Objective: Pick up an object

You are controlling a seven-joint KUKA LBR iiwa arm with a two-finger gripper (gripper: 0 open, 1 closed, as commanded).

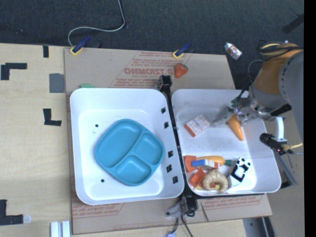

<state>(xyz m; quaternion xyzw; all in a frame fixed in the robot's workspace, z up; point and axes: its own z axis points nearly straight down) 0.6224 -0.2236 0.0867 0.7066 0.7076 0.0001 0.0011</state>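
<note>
Red printed lettering on the cardboard sheet (143, 73) under the bins, up and to the left of the jaws, begins "CHEMCAST"; the smaller lines beneath it are too blurred to read.

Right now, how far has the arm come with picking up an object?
Done: the end effector has reached the right bin. In hand: it sits at the orange carrot, but no grasp is visible. Left: gripping and lifting; the carrot lies on the bin floor.
</note>
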